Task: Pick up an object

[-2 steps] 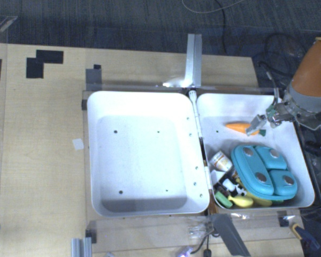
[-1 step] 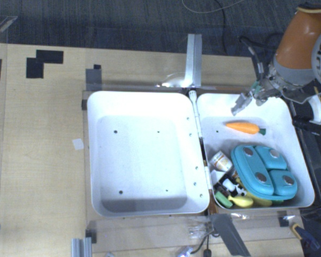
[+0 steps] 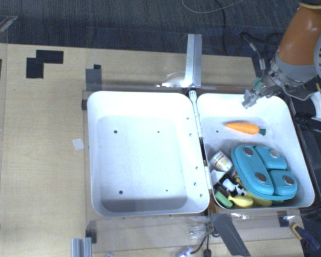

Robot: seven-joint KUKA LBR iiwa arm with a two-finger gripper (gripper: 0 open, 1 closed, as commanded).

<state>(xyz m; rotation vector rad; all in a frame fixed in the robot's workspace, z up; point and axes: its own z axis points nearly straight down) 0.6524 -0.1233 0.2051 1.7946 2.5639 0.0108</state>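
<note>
- Hanging above the right bin's [image 3: 294, 123] far edge, near its far right corner, the gripper [image 3: 251, 97] sits at the end of the grey arm [image 3: 302, 42] with its orange band; nothing shows between its fingers, and I cannot tell from here how far apart they are.
- Carrot [image 3: 243, 127]: lies on its side in the far half of the right bin, orange body with the green end toward the right wall, apart from the gripper and from the other things.
- Blue tray [image 3: 263, 171]: a teal moulded piece with round hollows, lying in the near right part of the right bin.
- Small can [image 3: 220, 161]: tilted, just beside the tray's left edge, close to the bin's left wall.
- Banana [image 3: 241, 201]: yellow, at the near edge, partly under the tray; a small black-and-white item [image 3: 228, 186] lies just above it, too small to name.
- Left bin [image 3: 144, 154]: white, touching the right bin along the middle divider.
- Cable [image 3: 214, 1]: loops on the dark floor beyond the bench.
</note>
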